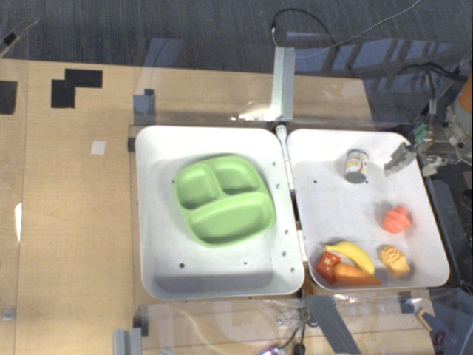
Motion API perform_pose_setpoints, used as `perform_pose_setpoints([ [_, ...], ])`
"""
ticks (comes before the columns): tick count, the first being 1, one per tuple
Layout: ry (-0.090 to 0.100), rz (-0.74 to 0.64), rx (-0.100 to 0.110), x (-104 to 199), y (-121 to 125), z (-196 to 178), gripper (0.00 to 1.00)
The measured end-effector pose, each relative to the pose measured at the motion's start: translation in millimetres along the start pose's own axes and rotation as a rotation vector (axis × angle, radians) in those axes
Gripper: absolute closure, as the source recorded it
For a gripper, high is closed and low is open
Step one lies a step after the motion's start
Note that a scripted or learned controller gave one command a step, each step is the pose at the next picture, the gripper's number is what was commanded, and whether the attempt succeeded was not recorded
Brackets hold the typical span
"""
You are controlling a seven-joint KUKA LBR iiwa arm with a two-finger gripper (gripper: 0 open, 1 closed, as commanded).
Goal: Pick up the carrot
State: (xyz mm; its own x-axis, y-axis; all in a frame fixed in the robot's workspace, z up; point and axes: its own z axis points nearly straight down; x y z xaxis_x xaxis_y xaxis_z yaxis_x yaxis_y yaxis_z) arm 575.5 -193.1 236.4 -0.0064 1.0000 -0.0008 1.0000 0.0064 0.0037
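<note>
Tool [403, 158] state: cannot tell, frame right | carrot [355, 275] lower right, touching banana [352, 255] | descend over carrot's free end, clear of banana.

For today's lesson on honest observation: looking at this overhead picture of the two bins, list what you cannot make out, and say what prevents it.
- Gripper, camera view: too small and blurred to tell whether it is open or shut.
- Arm: cut off by the right edge.
- Carrot: its left end lies against the red item and under the banana, so its full length is unclear.
- Small can: label too small to read.
- Yellow-brown item: too blurred to identify.
</note>
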Motion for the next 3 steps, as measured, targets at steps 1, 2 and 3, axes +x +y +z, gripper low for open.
perform_pose_setpoints([
  [1,-0.002,0.155,-0.005,11,-76,-159,0.0],
  [2,-0.004,0.145,-0.009,12,-74,-170,1.0],
  [3,-0.001,0.806,0.001,22,-21,-199,1.0],
])
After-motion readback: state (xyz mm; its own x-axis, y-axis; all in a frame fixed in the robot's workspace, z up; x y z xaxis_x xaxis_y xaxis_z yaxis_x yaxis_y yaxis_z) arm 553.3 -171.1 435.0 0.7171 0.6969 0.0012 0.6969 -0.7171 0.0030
